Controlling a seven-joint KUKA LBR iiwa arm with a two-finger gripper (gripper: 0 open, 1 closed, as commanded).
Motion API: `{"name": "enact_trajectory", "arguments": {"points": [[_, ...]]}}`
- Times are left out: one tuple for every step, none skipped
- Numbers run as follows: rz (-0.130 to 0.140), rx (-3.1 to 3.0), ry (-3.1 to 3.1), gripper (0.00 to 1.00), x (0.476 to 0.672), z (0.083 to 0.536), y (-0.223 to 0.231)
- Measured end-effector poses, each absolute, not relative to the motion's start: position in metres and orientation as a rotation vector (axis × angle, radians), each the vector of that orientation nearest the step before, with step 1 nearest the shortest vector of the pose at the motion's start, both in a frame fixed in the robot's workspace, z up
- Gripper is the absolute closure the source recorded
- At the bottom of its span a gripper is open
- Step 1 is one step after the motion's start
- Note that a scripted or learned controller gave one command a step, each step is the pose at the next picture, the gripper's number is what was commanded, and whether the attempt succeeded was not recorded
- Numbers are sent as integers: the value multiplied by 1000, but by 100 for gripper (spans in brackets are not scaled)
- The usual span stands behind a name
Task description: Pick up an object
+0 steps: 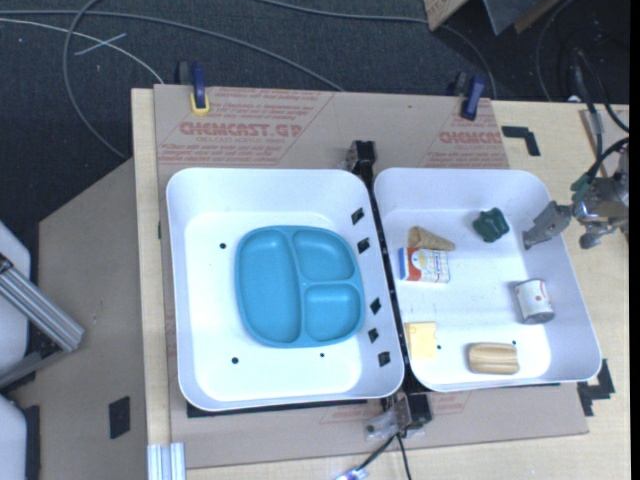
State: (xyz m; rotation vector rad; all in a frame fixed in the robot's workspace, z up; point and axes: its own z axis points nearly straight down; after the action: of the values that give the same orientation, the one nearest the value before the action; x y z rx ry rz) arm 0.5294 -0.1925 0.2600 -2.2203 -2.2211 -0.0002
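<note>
Metal two-finger claw (548, 230) at right white bin's (565, 353) right rim, finger spread indeterminable. Nearby inside: dark green lump (491, 225), small silver can (533, 300).

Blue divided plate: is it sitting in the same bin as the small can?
No, the blue divided plate lies in the left bin, while the small can lies in the right bin.

Light over my bench even, bright, cool-toned. Two shallow white plastic bins (190, 268) near washed out, soft sheen on rims. Shadows faint, short. Sectioned blue plastic plate (298, 285) evenly lit, no hard glare. Focus slightly soft everywhere; far dark floor (80, 78) dim, grainy.
</note>
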Motion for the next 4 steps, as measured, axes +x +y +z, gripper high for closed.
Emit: {"name": "enact_trajectory", "arguments": {"points": [[4, -2216, -2216, 0, 527, 197, -188], [4, -2216, -2215, 0, 526, 134, -184], [-19, -2217, -2231, 0, 532, 108, -180], [-11, -2218, -2229, 100, 530, 115, -181]]}}
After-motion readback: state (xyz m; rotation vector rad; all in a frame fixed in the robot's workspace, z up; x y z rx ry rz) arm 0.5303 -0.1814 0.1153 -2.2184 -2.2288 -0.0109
